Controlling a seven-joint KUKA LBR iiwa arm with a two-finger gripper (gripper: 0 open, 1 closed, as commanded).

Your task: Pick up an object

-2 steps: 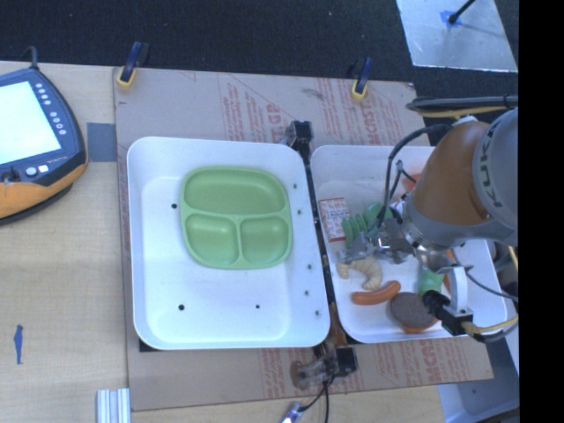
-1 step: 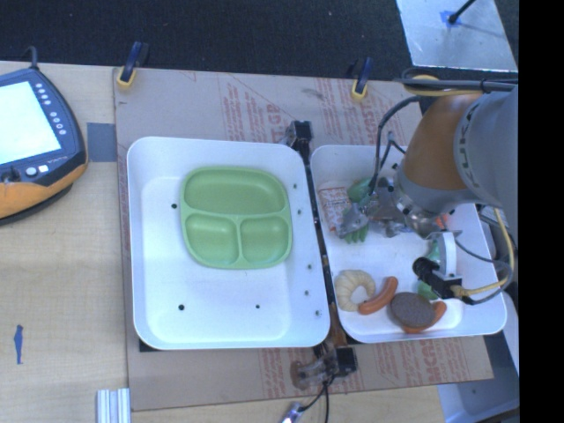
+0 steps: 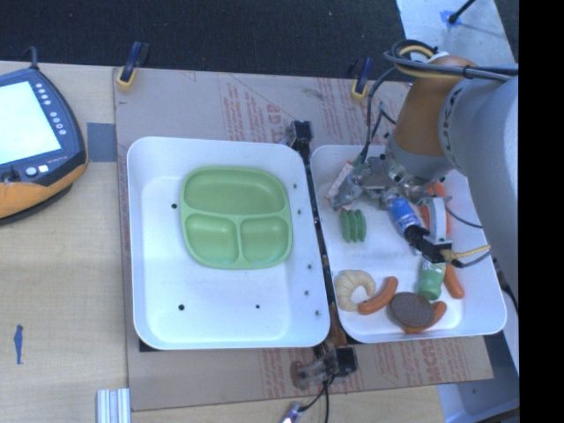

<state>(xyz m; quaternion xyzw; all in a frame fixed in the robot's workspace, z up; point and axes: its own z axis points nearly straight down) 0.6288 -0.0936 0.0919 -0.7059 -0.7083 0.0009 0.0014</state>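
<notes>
My pincer [image 3: 345, 194] hangs low in the right bin [image 3: 476, 324], just above the green ridged toy [image 3: 353, 226]. I cannot tell its state. Nothing looks lifted yet; the whole pickup remains.

Teach pendant [image 3: 35, 144] at bench edge [image 3: 62, 280]

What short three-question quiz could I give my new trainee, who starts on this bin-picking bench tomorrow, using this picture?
1. True or false: the green three-compartment plastic plate lies in the left white bin.
2. Which lies nearest the hand? A) round brown toy cookie B) ribbed green toy vegetable C) orange toy sausage
3. Fill in: the arm's band above the wrist is ____.

Key: 1 true; 2 B; 3 orange.
</notes>
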